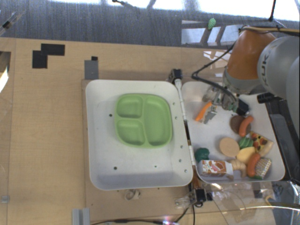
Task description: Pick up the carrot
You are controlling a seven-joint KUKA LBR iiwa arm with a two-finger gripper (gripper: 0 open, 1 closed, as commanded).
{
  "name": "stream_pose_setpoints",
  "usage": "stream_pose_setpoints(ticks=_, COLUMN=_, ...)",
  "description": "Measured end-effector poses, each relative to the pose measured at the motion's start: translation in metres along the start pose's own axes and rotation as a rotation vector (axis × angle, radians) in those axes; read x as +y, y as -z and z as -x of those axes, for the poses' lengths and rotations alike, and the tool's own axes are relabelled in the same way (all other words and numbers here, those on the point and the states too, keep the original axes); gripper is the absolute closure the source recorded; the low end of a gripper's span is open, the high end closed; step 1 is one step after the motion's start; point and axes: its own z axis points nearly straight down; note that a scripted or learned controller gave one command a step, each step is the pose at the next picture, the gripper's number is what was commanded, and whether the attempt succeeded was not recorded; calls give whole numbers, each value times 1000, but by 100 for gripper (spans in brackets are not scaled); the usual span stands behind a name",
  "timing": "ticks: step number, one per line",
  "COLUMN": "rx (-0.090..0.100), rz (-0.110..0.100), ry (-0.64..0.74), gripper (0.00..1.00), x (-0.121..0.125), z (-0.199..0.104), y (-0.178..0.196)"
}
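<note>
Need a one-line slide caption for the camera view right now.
Gripper poised by the carrot in the right bin; green divided plate in the left bin.

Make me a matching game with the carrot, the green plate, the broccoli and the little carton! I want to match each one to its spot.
Things:
1. carrot
2. green plate
3. broccoli
4. carton

Places:
A. front edge of the right bin
B. middle of the left bin
C. right beside the end effector
D. just above the carton

Pairs: 1-C, 2-B, 3-D, 4-A
</note>
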Motion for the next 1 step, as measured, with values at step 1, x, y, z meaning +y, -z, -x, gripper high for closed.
stream_pose_setpoints(ticks=1, rx=-23, rz=7, ry=6, gripper=100, x=4, z=5, y=15)
